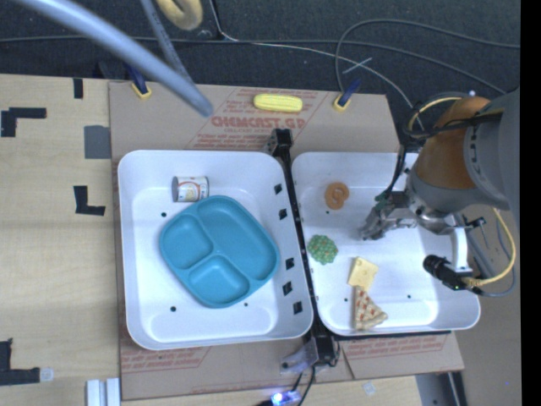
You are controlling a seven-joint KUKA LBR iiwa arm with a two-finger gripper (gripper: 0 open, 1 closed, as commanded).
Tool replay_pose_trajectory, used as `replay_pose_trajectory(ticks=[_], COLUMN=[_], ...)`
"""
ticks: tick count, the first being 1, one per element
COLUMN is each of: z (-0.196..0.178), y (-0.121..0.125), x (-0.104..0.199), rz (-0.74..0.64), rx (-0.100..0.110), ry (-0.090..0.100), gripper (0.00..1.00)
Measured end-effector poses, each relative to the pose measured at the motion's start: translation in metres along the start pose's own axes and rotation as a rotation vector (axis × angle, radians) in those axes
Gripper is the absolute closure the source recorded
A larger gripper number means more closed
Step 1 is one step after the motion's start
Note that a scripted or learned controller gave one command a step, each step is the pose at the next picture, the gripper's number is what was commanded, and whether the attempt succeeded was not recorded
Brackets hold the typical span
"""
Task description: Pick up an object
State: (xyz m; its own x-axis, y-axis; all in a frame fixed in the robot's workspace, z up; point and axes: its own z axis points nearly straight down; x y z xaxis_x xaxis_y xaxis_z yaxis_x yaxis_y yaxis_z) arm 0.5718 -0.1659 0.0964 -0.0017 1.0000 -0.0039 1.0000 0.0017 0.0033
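Observation:
The right bin [439,315] holds a round brown cookie [336,195], a green broccoli piece [321,249], a yellow cheese block [363,272] and a pizza slice [366,310]. My gripper [378,223] reaches in from the right and sits low over the bin floor, right of the cookie and above the cheese. Nothing is visible between its fingers. The left bin [135,184] holds a blue divided plate [218,249] and a small can [190,189] lying on its side.
A yellow corn cob [277,102] lies on the cardboard behind the bins. A grey pole [110,34] crosses the top left. Cables run behind the right bin. The arm body [461,163] covers the right bin's far right side.

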Motion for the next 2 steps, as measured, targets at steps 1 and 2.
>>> replay_pose_trajectory(ticks=[1, 2], z=[-0.045, -0.092], y=[-0.005, -0.005], x=[0.004, -0.005], rz=[0.0, 0.002], rx=[0.001, 0.0], ry=[0.004, 0.002], gripper=[1.0, 1.0])
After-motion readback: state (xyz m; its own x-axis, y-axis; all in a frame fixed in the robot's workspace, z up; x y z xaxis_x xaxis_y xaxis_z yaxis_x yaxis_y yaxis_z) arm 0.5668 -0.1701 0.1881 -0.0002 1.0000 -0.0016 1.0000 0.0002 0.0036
